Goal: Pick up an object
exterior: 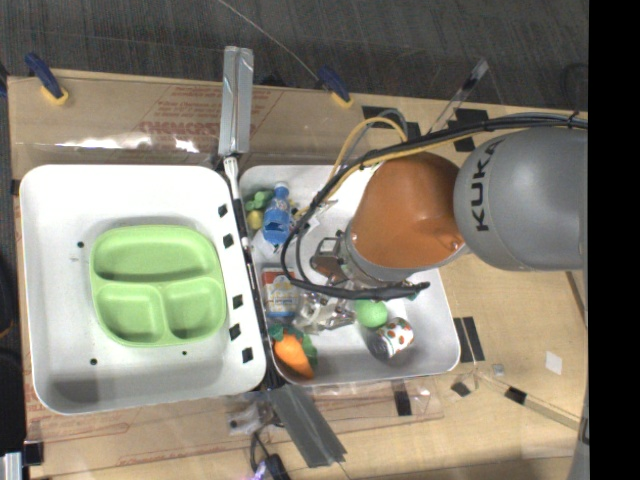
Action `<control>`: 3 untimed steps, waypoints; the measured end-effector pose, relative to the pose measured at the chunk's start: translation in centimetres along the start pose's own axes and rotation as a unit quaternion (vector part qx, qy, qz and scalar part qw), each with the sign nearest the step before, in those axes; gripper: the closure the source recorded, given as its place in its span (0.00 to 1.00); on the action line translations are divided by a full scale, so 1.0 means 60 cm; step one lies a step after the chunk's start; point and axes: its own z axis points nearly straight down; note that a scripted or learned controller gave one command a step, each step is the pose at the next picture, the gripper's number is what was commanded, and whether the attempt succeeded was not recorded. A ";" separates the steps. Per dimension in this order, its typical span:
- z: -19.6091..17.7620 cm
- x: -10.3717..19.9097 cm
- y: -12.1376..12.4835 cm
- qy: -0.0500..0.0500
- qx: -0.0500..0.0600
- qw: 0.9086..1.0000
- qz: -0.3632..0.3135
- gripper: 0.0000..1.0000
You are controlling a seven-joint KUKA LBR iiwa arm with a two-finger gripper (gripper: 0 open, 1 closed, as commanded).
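On the left of the frame sits one white bin (40, 268) with one green tray (158, 284) in it, and the tray has three hollows. Right next to it, in the middle of the frame, is the second white bin (440, 318), so there are two bins on the tabletop (520, 428). This second bin has the things to pick from. At its upper left lies one blue bottle (277, 218) with small green and yellow bits beside it. Lower down, at the bottom left of this bin, is one orange carrot (292, 354) with green leaves. To the right of it is one green ball (372, 314), and just below that ball is one shiny cup (390, 340) with red spots, lying on its side. The ball looks light and smooth, so it may roll or slip; I think it is best held across its round middle. The carrot looks light too, and its thick middle seems the best place to hold. The big grey and orange arm (470, 218) comes in from the right and hangs over this bin. The tool (325, 303) is low among the things near the ball, but I cannot tell how wide it is or if it has hold of anything.
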 end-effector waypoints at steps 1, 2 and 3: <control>-0.088 -0.073 -0.222 -0.001 0.006 0.997 -0.075 0.00; -0.104 0.098 -0.188 0.002 0.003 0.996 -0.091 0.00; -0.002 0.130 -0.130 0.001 0.001 0.982 -0.187 0.00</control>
